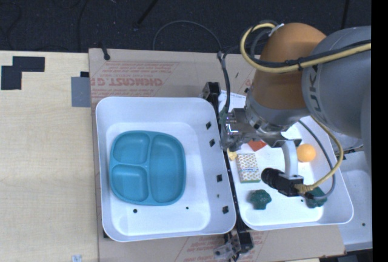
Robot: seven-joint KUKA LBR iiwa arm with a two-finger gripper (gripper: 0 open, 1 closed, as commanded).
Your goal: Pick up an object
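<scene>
Hovering over the right bin point(339, 209), the arm point(315, 85) takes up most of that side, so read progress from what lies around it. Nothing is lifted that you can see: the pickup looks not yet done.

Largest first. The counter point(42, 164) carries both white bins side by side. The left bin point(200, 115) holds one blue divided plate point(147, 167), lying flat and well apart from the arm.

The right bin holds the candidates. A small patterned box point(247, 167) lies near the bin's left wall, just below the wrist. A dark green lump point(260, 198) sits below the box, apart from it. An orange ball point(307, 153) rests toward the right side, partly behind a cable. A red scrap point(257, 145) peeks out under the wrist; you cannot tell what it is.

The pincer point(233, 133) seems to sit at the wrist's lower left, near the wall between the bins. Whether it is open or closed, you cannot tell; the arm's bulk hides it.

Judgement: early stage. Grasp and lift both remain.
</scene>
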